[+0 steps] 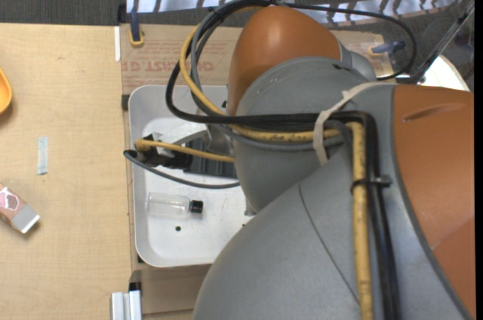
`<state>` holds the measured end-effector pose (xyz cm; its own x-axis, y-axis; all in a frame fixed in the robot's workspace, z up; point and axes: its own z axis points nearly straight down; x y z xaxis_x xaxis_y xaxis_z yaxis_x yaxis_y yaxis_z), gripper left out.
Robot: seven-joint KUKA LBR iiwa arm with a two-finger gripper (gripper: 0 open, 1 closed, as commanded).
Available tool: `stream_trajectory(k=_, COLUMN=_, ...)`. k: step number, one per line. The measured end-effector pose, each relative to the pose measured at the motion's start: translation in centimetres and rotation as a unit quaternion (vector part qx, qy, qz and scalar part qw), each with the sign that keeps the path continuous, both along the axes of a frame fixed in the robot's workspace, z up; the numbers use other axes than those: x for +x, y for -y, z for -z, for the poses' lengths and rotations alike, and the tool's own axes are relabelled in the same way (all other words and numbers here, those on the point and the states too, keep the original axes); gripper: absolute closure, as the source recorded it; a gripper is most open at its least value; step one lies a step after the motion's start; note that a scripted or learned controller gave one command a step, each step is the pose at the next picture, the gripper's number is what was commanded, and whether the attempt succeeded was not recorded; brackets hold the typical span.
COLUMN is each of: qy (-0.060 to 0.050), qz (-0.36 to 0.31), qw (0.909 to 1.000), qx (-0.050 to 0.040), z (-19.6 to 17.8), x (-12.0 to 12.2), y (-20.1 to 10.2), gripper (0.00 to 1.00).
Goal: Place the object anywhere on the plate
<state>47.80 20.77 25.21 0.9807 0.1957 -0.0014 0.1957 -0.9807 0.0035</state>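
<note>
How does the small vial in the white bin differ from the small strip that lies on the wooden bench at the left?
The vial is clear with a black cap; the strip is pale grey and looks flat. The vial lies crosswise in the bin; the strip lies lengthwise on the bare bench. Both are small, slim and untouched by the arm.

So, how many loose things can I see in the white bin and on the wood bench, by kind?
Clear vial with black cap, in the bin: 1
Small dark speck, in the bin: 1
Pale strip, on the bench: 1
Eraser-like block: 1
Orange item, cut off: 1
Total: 5
</note>
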Motion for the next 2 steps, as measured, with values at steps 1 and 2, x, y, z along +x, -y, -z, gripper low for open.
stream_trajectory(k=1, qy=0.000, qz=0.000, qw=1.0000, qx=0.0000, z=0.00, x=0.00, y=0.00, gripper=0.00)
stream_trajectory(k=2, qy=0.000, qz=0.000, qw=1.0000, qx=0.0000, z=0.00, x=0.00, y=0.00, gripper=0.00)
